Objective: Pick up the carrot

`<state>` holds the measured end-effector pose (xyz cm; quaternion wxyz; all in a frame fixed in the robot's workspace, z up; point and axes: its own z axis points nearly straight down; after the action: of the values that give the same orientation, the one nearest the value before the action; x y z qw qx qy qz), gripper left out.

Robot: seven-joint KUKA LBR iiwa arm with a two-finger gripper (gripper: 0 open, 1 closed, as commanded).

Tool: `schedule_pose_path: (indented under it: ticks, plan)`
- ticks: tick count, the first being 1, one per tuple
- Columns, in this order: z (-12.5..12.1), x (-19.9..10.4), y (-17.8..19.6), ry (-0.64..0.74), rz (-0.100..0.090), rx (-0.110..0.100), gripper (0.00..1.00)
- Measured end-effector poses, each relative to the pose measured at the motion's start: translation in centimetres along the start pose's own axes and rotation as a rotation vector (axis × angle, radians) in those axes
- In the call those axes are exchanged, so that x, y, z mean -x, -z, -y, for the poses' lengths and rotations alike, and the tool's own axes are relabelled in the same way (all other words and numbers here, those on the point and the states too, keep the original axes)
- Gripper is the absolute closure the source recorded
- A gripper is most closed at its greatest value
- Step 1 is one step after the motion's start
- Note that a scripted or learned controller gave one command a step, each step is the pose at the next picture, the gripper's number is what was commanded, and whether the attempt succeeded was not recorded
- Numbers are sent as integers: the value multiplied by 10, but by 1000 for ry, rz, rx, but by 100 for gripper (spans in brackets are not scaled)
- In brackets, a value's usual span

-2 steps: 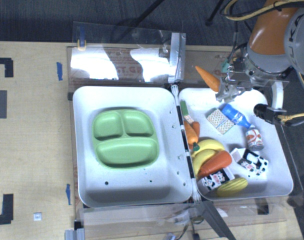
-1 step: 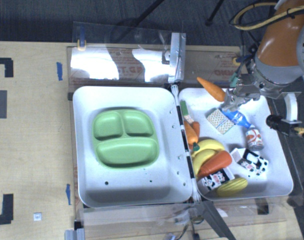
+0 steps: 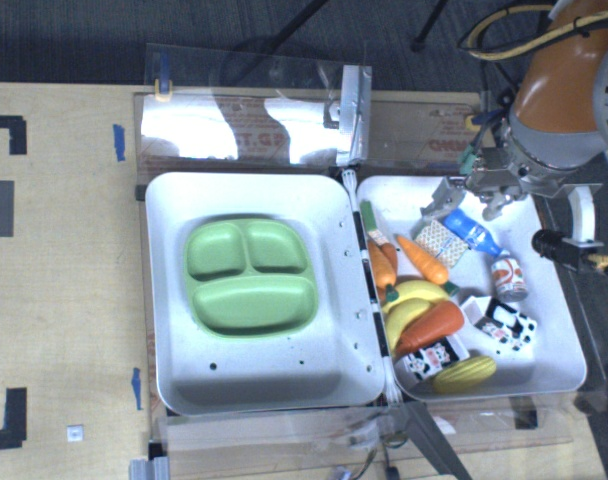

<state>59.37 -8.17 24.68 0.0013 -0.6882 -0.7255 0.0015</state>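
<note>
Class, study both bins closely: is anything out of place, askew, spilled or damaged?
Nothing looks spilled or broken. The right bin is crowded: carrots, a banana and small packages are heaped against its left wall, some overlapping. The green divided plate lies flat in the left bin. The gripper hovers over the right bin's back.
</note>
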Motion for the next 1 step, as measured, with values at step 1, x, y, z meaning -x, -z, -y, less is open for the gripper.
schedule_pose_path:
  ticks: [1]
  plan:
    - [26, -68, -39, 33, 0, 0, 0]
